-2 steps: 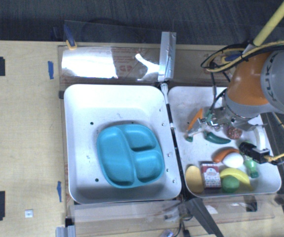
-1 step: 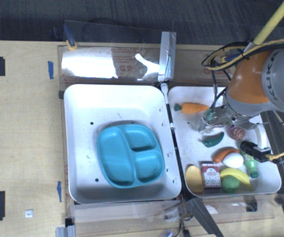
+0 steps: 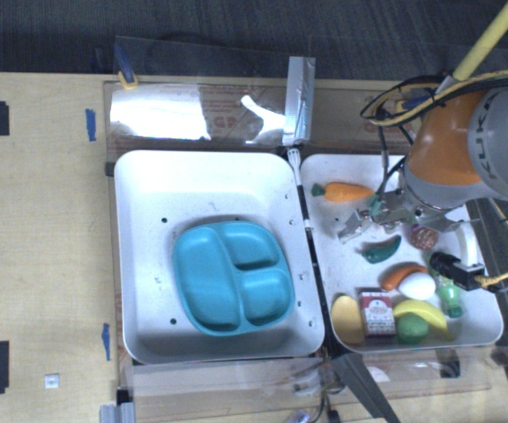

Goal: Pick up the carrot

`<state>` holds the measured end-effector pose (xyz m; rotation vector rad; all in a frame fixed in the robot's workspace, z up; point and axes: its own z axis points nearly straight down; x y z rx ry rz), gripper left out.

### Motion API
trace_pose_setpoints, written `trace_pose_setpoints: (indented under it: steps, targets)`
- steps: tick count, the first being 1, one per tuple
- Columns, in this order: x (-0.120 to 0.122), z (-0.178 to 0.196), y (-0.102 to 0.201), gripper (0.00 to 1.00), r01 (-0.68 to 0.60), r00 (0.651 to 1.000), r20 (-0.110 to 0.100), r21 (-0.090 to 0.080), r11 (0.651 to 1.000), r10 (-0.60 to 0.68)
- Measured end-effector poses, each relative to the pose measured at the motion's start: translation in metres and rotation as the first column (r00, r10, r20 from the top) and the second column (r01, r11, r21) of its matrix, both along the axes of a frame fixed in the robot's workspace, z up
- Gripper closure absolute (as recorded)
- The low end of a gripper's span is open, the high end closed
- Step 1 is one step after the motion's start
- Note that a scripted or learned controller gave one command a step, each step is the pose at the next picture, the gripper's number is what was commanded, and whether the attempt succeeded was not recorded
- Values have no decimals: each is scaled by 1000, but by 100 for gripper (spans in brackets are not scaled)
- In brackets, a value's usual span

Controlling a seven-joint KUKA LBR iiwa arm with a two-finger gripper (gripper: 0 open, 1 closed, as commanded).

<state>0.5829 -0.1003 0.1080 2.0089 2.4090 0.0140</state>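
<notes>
The carrot, orange with a green tip at its left end, lies near the far left corner of the right bin. My gripper hangs just in front of it, a short way nearer the bin's middle, pointing left and down. Its metal fingers stand open with nothing between them, and they do not touch the carrot. The grey arm with its orange band reaches in from the right above the bin.
Toy foods crowd the right bin's near side: a dark teal piece, an orange-red piece, a white egg, a banana, a lime, a red box. The left bin holds a blue divided tray.
</notes>
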Motion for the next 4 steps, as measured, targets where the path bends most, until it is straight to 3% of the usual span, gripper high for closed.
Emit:
trace_pose_setpoints:
  steps: [1,2,3,4]
  targets:
    - [86,77,18,0,63,998,-5,-4,998,-63]
    - [71,-18,-9,0,136,991,-12,-4,991,-136]
    - [86,85,-37,0,99,995,-3,-5,995,-99]
    - [84,50,-58,0,79,997,-17,-3,997,-79]
